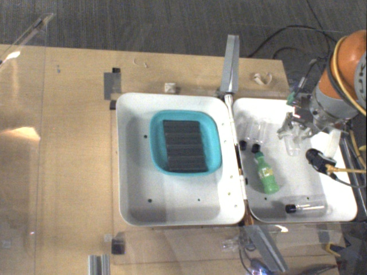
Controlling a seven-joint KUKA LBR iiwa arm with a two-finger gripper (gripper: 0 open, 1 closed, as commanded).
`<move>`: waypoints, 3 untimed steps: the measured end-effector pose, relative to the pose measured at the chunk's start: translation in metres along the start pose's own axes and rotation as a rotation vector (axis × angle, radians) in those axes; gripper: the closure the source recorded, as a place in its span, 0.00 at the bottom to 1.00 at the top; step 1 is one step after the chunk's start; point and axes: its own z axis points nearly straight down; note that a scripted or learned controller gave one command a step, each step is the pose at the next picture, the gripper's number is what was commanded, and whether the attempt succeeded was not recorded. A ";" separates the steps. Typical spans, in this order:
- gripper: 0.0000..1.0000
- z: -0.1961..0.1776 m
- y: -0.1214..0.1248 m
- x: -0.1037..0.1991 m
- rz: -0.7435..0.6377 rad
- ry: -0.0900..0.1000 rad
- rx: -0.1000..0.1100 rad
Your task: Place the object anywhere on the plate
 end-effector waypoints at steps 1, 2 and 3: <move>1.00 -0.022 -0.057 0.063 -0.152 0.000 0.000; 1.00 -0.016 -0.030 0.109 -0.246 -0.001 0.001; 0.00 -0.017 -0.030 0.109 -0.245 0.000 0.000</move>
